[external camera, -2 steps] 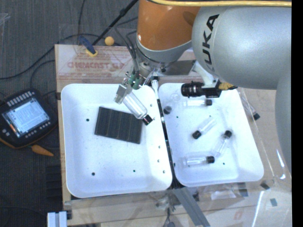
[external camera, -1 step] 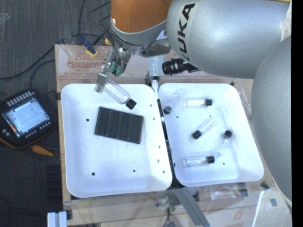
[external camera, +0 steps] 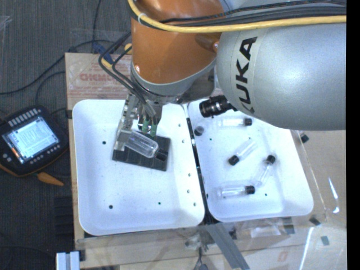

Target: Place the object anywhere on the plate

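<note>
Above the left bin (external camera: 101, 207), the gripper (external camera: 140, 125) is hovering over a clear vial (external camera: 140, 144) lying on the black plate (external camera: 160, 159); its grip state cannot be told. At three o'clock, four vials (external camera: 242, 152) are waiting.

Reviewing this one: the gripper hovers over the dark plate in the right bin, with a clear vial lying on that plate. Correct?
Not quite. The camera view shows the dark plate in the left bin, not the right. The gripper is over it, and a clear vial lies on the plate.
</note>
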Controlling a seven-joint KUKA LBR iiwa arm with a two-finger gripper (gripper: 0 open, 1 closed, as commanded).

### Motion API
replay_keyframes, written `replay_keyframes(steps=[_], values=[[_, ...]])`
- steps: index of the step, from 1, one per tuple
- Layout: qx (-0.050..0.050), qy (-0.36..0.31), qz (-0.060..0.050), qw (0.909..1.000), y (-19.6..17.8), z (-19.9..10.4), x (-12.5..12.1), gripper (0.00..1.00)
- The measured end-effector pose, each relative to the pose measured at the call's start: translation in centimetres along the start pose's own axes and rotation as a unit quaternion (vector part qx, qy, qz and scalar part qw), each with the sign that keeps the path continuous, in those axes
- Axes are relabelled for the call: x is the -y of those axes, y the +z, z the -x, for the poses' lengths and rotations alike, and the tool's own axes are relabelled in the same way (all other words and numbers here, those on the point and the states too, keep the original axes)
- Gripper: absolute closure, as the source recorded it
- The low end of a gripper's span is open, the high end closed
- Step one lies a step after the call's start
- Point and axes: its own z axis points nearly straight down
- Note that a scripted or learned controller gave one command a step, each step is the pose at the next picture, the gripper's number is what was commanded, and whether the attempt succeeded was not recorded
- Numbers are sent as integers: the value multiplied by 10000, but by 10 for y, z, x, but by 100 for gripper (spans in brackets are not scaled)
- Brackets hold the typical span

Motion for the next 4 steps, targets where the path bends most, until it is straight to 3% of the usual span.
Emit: replay_keyframes(steps=[1, 2, 3, 4], values=[[-13, 1594, -9, 9872, 45, -38, 8, 100], [-12, 1596, -6, 9872, 45, -38, 8, 0], [-12, 1596, -6, 9872, 45, -38, 8, 0], [-28, 2607, -17, 9654, 190, -38, 10, 0]])
